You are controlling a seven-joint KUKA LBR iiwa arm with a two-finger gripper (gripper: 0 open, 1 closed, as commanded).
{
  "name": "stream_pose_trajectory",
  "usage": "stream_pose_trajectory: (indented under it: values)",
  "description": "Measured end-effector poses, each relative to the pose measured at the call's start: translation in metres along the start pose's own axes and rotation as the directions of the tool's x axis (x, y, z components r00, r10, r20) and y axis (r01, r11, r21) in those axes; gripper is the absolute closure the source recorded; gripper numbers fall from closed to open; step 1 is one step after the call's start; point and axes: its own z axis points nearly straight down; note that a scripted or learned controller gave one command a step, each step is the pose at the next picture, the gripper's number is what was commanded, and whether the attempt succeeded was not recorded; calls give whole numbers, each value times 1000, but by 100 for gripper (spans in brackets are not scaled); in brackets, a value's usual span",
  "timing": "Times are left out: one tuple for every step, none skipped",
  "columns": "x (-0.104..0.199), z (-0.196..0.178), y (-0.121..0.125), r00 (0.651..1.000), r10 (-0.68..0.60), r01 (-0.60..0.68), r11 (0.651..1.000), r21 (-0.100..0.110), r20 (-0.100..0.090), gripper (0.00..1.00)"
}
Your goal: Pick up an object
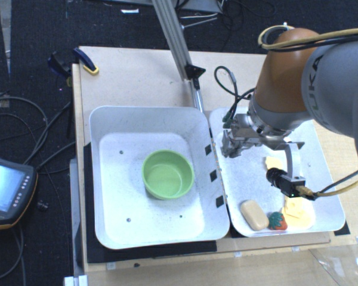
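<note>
1. Gripper [231, 149] hangs over the upper-left part of the right bin [322, 159], close to the wall it shares with the left bin [107, 159]. Can't tell its opening; nothing visibly held.
2. Nearest pickable items sit toward the near-right of it: tan oblong block [254, 214] close to the bin's front edge, well apart from the gripper.
3. Block's long axis runs roughly from upper-left to lower-right.
4. Looks smooth, rounded, soap-like; probably an easy pinch across the short side.
5. Just beside it: small red-and-green piece [277, 220], then yellow pieces [299, 210].
6. Green bowl [167, 174] sits upright mid left bin, the other candidate.
</note>
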Motion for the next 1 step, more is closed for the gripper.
stream_pose_trajectory:
  values:
    - [48, 11, 7, 1000, 1, -1, 1000, 0, 0, 100]
